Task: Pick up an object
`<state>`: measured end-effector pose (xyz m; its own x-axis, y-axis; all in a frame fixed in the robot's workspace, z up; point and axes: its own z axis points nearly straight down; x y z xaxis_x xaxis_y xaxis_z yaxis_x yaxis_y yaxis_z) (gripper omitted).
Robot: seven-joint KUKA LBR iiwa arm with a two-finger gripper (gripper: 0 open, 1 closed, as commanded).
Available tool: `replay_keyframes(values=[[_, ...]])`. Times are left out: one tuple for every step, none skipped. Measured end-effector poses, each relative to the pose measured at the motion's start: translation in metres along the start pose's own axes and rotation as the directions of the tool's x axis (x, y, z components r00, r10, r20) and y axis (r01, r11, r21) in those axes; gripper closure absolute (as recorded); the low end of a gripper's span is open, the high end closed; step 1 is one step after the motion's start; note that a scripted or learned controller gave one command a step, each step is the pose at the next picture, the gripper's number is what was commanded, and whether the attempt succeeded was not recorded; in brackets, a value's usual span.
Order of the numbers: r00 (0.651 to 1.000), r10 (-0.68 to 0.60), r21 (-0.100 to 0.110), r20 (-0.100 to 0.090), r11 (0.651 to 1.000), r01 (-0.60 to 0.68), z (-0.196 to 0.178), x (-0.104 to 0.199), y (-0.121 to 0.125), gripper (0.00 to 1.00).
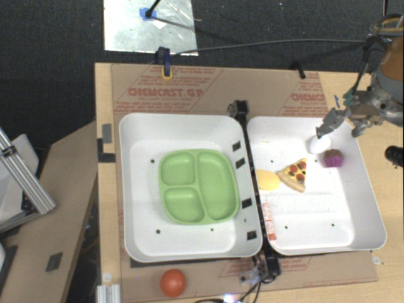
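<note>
The right bin [353, 232] holds a toy pizza slice [295, 174], a yellow piece [267, 180] touching its left side, a small purple object [332, 159] and a white object [319, 144]. My gripper [343, 127] hangs over the far right part of this bin, above the white and purple objects. Its fingers are spread open, and nothing sits between them. The left fingertip [326, 127] is just above and right of the white object.
The left bin [136, 188] carries a green divided plate [198, 185]. A red ball [172, 282] lies on the bench in front of the left bin. Black clips run along the divider [243, 163] between the bins.
</note>
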<state>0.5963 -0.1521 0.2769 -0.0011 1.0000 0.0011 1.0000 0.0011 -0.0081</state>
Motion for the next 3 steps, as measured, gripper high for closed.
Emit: replay_keyframes(values=[[1.0, -0.002, -0.01, 0.002, 1.0, 0.002, -0.006, 0.0, 0.002, 0.0], [1.0, 0.0, -0.005, 0.001, 1.0, 0.0, 0.057, 0.003, 0.004, 0.0], [1.0, 0.0, -0.008, 0.001, 1.0, 0.0, 0.11, -0.002, 0.013, 0.0]])
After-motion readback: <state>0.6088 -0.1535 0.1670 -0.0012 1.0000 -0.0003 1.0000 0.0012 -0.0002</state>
